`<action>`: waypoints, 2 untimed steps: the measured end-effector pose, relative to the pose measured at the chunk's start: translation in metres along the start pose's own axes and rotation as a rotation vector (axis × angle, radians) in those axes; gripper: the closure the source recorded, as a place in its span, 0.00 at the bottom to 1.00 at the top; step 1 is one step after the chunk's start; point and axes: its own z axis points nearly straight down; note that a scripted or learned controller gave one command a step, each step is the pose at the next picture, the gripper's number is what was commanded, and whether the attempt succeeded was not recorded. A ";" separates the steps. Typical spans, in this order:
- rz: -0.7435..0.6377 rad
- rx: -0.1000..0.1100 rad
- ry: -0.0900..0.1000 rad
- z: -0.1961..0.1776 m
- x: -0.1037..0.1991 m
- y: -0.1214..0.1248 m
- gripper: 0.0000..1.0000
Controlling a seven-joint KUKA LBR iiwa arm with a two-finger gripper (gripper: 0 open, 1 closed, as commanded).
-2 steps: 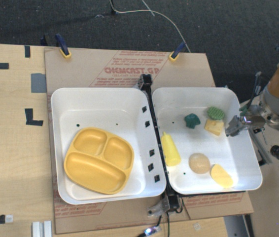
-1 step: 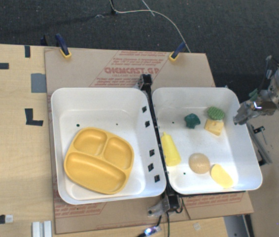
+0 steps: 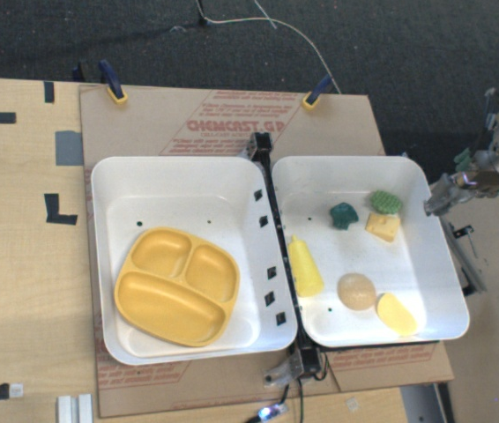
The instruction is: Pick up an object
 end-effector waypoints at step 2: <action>-0.004 0.002 0.001 0.001 0.096 0.001 1.00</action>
